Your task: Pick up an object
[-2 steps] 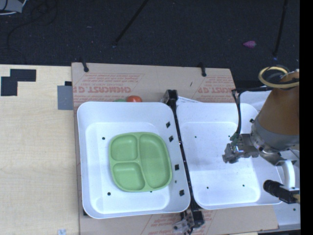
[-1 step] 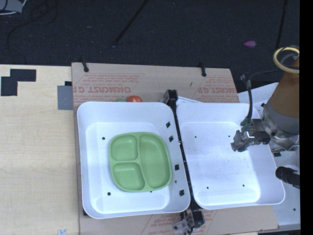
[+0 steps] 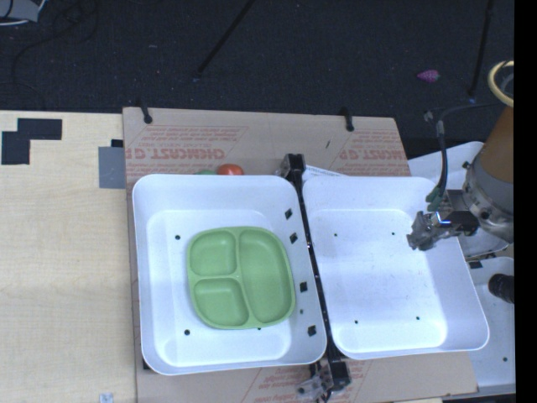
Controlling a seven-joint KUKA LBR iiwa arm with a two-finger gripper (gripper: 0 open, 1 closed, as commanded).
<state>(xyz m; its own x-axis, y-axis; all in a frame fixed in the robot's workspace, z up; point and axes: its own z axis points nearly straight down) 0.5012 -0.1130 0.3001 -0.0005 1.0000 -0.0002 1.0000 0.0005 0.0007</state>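
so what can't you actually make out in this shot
- Gripper, camera view: too small and dark to read its state.
- Orange-red object and a green one beside it: mostly hidden behind the left bin rim.
- Arm: cut off by the right edge.

A pale green divided plate [image 3: 241,277] is lying in the left white bin [image 3: 155,225], near the lower centre of the frame. The right white bin [image 3: 457,309] is showing plain white with small dark specks. Behind the bins, brown cardboard [image 3: 260,141] is bearing reddish-brown printed lettering. A small red-orange object [image 3: 230,170] is peeking over the left bin's upper edge, a bit of green beside it. The tan wooden bench [image 3: 59,259] at left is carrying black and grey rectangles. The dark metallic gripper [image 3: 422,232] is showing at right, an orange-brown arm band [image 3: 506,145] above it. A purple scrap [image 3: 429,75] is lying on the black floor at upper right.
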